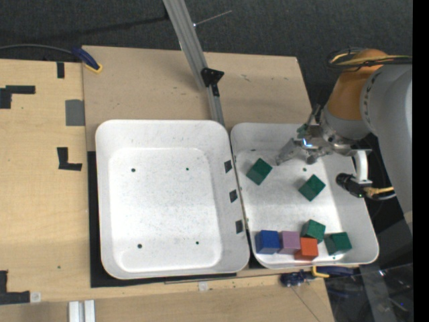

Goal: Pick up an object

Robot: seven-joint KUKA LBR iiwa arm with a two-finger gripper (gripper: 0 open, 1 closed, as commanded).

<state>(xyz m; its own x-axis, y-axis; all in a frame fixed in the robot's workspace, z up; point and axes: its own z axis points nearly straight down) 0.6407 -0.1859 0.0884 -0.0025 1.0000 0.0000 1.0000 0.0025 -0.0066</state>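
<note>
Approach step, judging by pose. End effector [303, 149] hung over right bin [281, 134], upper part; finger spread not discernible, nothing seen held. Nearest green cubes [259, 172], [312, 188] just below. Next: descend, centre over one.

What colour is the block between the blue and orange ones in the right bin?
Pale purple block, clear in the camera view.

Even overhead light, soft shadows, slightly grainy, dim dark edges.
</note>
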